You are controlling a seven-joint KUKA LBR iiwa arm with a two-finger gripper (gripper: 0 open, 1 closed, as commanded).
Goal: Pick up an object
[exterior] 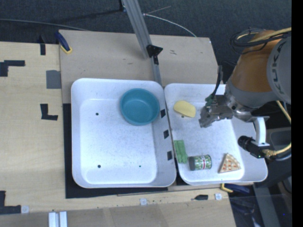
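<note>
My gripper (pixel 206 118) hangs over the right bin (pixel 222 141), just right of a yellow lemon-shaped object (pixel 184 109). Nothing shows between its fingers. Lower in the same bin lie a green flat packet (pixel 180 151), a small green-and-red can (pixel 200 162) on its side, and a pizza slice toy (pixel 229 163). A blue bowl (pixel 139 106) sits at the back of the left bin (pixel 94 141).
A grey metal pole (pixel 140 27) slants down from the top to the bins' shared rear edge. Cables and a white fitting (pixel 259 131) hang off the arm at the right bin's right rim. The bins rest on a tan bench (pixel 28 126).
</note>
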